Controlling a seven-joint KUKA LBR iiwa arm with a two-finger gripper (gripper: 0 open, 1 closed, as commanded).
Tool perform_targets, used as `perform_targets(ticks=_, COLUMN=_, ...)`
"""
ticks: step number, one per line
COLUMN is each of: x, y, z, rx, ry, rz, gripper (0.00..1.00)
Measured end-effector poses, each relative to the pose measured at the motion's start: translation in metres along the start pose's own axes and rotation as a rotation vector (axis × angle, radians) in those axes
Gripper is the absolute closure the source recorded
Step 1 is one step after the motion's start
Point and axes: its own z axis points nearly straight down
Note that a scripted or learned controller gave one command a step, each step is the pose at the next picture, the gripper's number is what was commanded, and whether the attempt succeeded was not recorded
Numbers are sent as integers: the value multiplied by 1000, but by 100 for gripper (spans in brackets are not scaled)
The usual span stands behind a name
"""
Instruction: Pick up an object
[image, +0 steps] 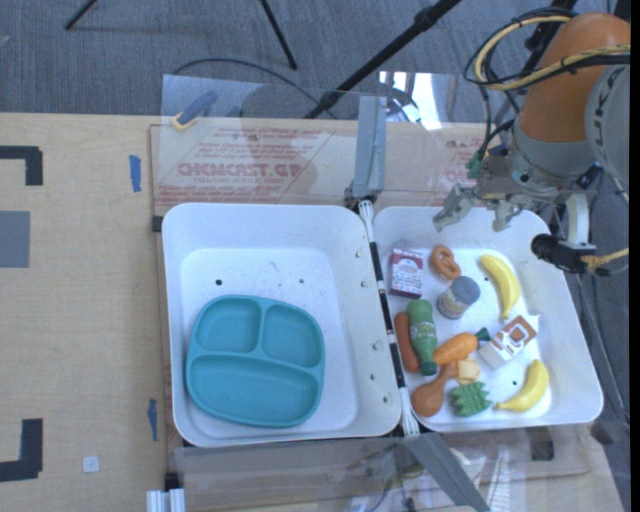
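**Open jaws above the right bin's far edge**

The left bin (262, 232) carries a teal divided plate (256, 360). Right of it, the right bin (578, 352) holds two bananas (502, 283), a carrot (456, 348) and a can (458, 297). The gripper (485, 209) hovers with jaws spread, grasping nothing.

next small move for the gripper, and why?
Probably lower toward the pretzel. The gripper sits over the right bin's far edge, fingers spread with nothing between them, and the pretzel is among the nearest toys, lying apart from the red box and can.
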Motion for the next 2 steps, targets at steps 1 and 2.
perform_targets(ticks=1, x=-44, y=-34, z=122, rx=-5, ry=-1, rz=29, gripper=0)
perform_targets(ticks=2, x=-45, y=-32, z=110, rx=-10, ry=-2, rz=31, gripper=100)
